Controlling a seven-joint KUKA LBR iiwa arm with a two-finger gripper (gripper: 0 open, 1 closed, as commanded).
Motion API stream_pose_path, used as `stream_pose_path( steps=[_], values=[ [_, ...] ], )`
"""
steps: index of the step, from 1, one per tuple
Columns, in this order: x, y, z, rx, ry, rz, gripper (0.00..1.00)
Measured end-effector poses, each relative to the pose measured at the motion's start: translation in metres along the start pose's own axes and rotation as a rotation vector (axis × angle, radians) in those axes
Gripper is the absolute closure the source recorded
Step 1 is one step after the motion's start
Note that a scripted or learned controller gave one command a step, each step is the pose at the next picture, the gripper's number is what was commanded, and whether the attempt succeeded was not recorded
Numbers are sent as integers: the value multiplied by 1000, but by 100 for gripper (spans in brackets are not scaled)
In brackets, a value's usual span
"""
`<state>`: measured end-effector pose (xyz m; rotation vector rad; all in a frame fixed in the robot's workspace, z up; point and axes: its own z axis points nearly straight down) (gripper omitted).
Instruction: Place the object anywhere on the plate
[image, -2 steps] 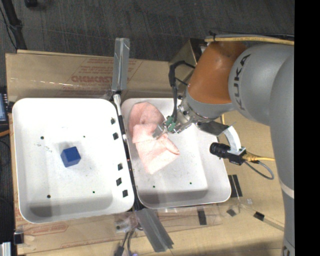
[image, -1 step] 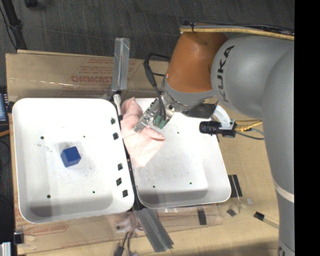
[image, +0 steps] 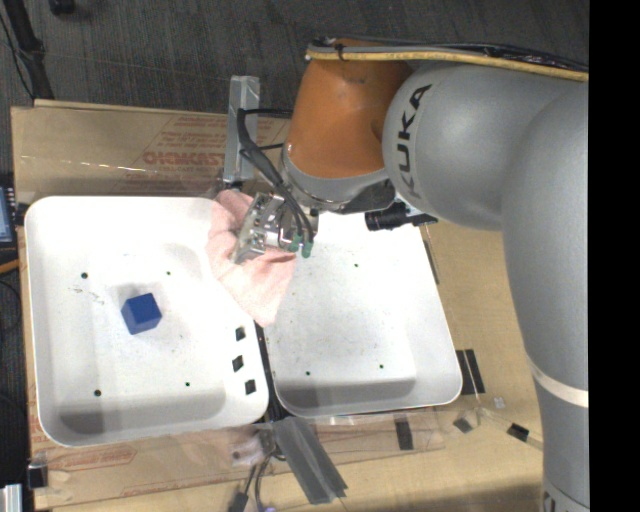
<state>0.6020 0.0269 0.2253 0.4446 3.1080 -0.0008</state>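
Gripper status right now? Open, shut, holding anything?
Gripper: over the pink cloth at the seam between the two bins; whether it is open, shut or gripping the cloth cannot be told from this view.

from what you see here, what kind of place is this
Probably a robotics lab test bench: a KUKA arm reaches over two white bins, on taped cardboard, with a blue cube and pink cloth.

We see a brown cardboard-covered bench (image: 120, 140) bearing two shallow white plastic bins side by side: the left bin (image: 60, 330) and the right bin (image: 420, 350). Black tape strips (image: 468, 370) lie near the right bin.
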Motion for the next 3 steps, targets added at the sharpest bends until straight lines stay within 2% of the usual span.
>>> stream_pose_path(
  steps=[1,2,3],
  values=[
    [0,52,7,-1,0,-288,100],
    [-3,103,0,0,1,-292,100],
    [-3,103,0,0,1,-291,0]
  ],
)
